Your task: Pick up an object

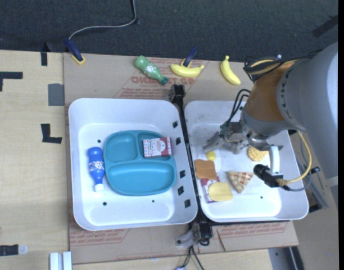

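My gripper [223, 143] hangs low over the upper middle of the right bin [284, 207]. Its fingers [211, 144] are spread open with nothing between them. Just below it lie a small yellow piece [210, 156] and a brown toast slice [204, 169]. A yellow round piece [220, 192] and a pizza wedge [240, 180] sit nearer the front. A tan waffle-like cookie [255, 153] lies to the gripper's right, partly under the wrist.
The left bin [82, 207] holds a blue divided plate [139, 163] with a red-and-white carton [157, 147] on it, and a blue bottle [95, 167] beside it. Behind the bins lie a green bottle [151, 70] and two bananas [186, 69] [230, 72].
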### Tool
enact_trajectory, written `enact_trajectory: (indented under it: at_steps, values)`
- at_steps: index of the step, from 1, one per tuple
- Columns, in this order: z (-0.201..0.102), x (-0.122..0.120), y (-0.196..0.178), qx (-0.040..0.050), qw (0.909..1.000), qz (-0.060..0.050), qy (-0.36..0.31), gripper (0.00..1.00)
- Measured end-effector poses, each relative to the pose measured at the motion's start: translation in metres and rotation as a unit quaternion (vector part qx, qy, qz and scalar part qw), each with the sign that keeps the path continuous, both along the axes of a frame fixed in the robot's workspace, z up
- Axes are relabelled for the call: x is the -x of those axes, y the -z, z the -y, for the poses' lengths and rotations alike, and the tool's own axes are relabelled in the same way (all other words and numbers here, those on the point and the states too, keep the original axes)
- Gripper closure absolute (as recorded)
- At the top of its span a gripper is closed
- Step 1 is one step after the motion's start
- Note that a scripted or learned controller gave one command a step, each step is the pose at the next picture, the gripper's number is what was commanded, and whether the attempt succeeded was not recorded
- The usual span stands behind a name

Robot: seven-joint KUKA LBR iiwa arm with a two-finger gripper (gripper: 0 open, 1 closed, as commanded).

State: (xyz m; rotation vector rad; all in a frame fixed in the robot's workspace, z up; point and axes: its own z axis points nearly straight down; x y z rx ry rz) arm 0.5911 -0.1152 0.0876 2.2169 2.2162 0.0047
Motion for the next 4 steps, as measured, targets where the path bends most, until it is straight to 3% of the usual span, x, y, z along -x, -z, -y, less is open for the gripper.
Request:
enact_trajectory:
  at_steps: [1,2,3,4]
  values:
    - [-0.009,-0.052,-0.036,-0.0012,1.0,-0.003,-0.001,0.0]
    - [-0.018,0.027,0.001,-0.0013,1.0,-0.003,0.0,0.0]
    - [-0.005,-0.065,0.002,-0.0004,1.0,-0.001,-0.001,0.0]
    - [-0.017,-0.039,0.002,-0.0002,1.0,-0.002,0.0,0.0]
